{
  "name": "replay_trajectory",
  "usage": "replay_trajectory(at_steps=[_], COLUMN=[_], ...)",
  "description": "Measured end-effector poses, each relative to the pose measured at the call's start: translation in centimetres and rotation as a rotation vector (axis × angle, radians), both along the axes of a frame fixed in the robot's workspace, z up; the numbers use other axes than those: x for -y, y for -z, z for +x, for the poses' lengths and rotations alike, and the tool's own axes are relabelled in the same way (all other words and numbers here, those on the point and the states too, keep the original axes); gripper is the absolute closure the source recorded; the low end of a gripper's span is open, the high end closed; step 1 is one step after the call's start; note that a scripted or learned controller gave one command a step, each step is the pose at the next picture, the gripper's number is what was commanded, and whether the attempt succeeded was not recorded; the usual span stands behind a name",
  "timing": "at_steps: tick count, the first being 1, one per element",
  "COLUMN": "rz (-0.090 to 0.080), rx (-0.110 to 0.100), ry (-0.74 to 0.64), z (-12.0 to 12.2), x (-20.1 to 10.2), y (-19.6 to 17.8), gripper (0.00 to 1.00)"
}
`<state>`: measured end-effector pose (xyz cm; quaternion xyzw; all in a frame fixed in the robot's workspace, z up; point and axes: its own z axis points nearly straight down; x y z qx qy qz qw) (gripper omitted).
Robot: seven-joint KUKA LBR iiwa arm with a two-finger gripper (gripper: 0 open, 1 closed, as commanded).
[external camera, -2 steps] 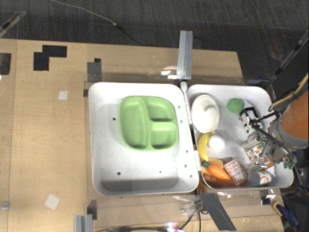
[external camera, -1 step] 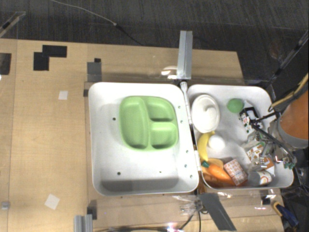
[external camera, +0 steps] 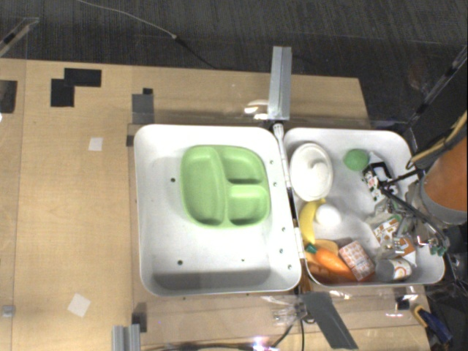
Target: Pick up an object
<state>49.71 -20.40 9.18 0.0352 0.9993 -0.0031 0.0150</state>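
So the right bin (external camera: pixel 398 143) is pretty crowded and that's the main worry here: the white bowl (external camera: pixel 311 170), a banana (external camera: pixel 308 221), a white ball-ish thing (external camera: pixel 328 216), a carrot (external camera: pixel 330 262), a small patterned box (external camera: pixel 356 258) and a green ball (external camera: pixel 356 159) are all packed toward the left and near side, several touching each other. If the gripper (external camera: pixel 391 229) drops into that pile it could easily wedge between two items, shove one aside, or pinch just an edge that slips out on the lift. Round stuff like the green ball would probably roll off the fingertips too. The arm (external camera: pixel 444 189) comes in from the right, its orange band hanging over the right rim of that bin, wrist angled down and leftward so the tool sits low over the near-right part of the bin, just beside the patterned box. The tool end is a tangle of cables and brackets from this angle, so honestly there's no telling how far apart the fingers are or whether anything is pinched between them; nothing looks obviously lifted. The left bin (external camera: pixel 157 218) holds a green divided tray (external camera: pixel 223 185), well apart from the gripper, so probably not the target.
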Motion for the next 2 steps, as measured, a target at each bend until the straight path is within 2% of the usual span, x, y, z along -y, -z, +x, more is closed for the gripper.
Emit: replay_trajectory(at_steps=[1,2], rz=[0.000,0.001], rx=[0.000,0.000], ry=[-0.025,0.009], z=[0.02,-0.03], x=[-0.04,0.08], y=[-0.02,0.00], gripper=[0.00,0.00])
